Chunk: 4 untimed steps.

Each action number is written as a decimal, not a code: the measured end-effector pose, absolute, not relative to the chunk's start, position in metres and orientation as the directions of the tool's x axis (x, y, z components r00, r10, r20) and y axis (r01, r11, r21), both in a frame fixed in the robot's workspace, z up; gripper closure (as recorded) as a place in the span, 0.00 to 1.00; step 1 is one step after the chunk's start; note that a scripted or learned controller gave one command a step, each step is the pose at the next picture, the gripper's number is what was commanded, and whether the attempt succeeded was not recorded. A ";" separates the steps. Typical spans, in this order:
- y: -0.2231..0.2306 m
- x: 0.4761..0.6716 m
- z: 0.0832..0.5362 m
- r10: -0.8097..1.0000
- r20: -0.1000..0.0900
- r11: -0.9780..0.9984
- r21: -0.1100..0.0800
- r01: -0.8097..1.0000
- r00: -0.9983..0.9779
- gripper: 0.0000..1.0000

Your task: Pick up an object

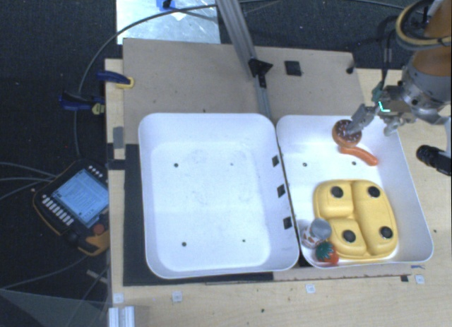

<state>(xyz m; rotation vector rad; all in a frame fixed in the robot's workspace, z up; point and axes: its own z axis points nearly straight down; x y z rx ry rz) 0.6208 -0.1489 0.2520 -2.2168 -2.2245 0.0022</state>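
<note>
Camera view, my hand (pixel 374 122): it hangs over the far right corner of the right bin (pixel 417 205), reaching in from the right. The fingers (pixel 361 119) stand spread, with nothing between them.
Camera view, nearest candidate: a small brown round piece (pixel 345 131) lies just beside my left fingertip, possibly touching; I cannot tell which. An orange sausage-shaped piece (pixel 360 153) curls right under it.
Camera view, other objects: a big yellow block with four dark dots (pixel 357 218) fills the near half of the right bin. A grey piece (pixel 319 229) and a red-green ball (pixel 324 251) are wedged at its near left corner.
Camera view, left bin (pixel 205 191): bare white floor.
Camera view, reasoning: I judge the brown piece the target, since my hand is low and open beside it. Nothing is picked up yet.
Camera view, risk: the bin wall sits close, so a finger could catch it.
</note>
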 end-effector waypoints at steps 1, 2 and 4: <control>-0.149 0.622 0.254 1.000 -0.001 0.004 0.002 1.000 -0.004 0.00; -0.150 0.619 0.193 1.000 -0.001 0.002 -0.001 1.000 -0.002 0.00; -0.153 0.615 0.098 1.000 -0.002 -0.001 0.005 1.000 0.001 0.00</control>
